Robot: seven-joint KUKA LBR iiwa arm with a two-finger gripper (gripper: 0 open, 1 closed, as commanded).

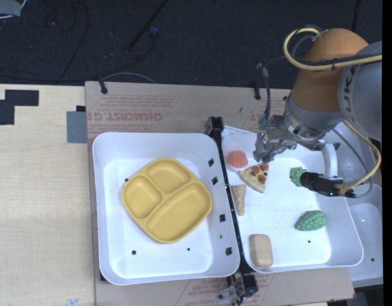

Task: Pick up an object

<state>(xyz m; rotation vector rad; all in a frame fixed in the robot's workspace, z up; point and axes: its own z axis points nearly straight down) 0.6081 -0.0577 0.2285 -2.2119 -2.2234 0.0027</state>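
The grey robot arm with the orange band reaches in from the right, and its jaws (267, 150) hang over the top left part of the right white bin (348, 254). I cannot tell if the jaws are wide or narrow. Just under them lies a toy pizza slice (255, 177) with red and dark dots. A round pink toy (237, 159) sits close beside it on the left. A tan cone-shaped wedge (238, 198) lies below the pizza. A beige bread-like block (261, 250) rests near the bottom edge of this bin. Two bumpy green toys (310, 220) lie further right, one partly hidden. The left white bin (113, 171) holds a yellow plastic tray with three parts (167, 199). Both bins stand on the light wooden desk (36, 203).
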